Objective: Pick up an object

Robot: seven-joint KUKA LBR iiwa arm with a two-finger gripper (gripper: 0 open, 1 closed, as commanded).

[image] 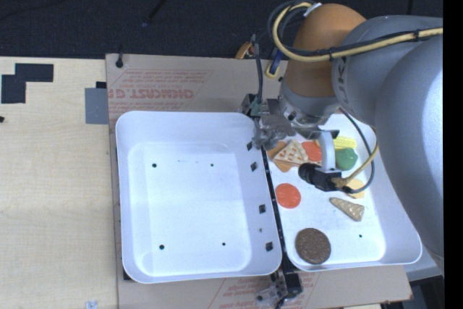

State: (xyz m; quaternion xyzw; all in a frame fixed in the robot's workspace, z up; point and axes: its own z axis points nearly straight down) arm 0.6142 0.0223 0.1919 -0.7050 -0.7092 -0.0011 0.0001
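Looking at the right bin (405, 246), we see a flat orange disc (289, 195), a round brown cookie (313, 245) and a tan wedge (349, 208); end effector (273, 128) at its rim, grip unclear.

One fixed camera above my bench, looking down at a slant.

I see my workspace from a single high view that tilts down and away, so the dark floor with its cables fills the top and the wooden bench (51, 177) fills the lower left. Both white bins fit in frame: the left bin (137, 155) sits near the centre, the right bin (394, 242) toward the right edge. My arm (391, 69) comes in from the right and looms large, being nearer the lens than the bins. The camera stands far enough back to take in both bins whole.
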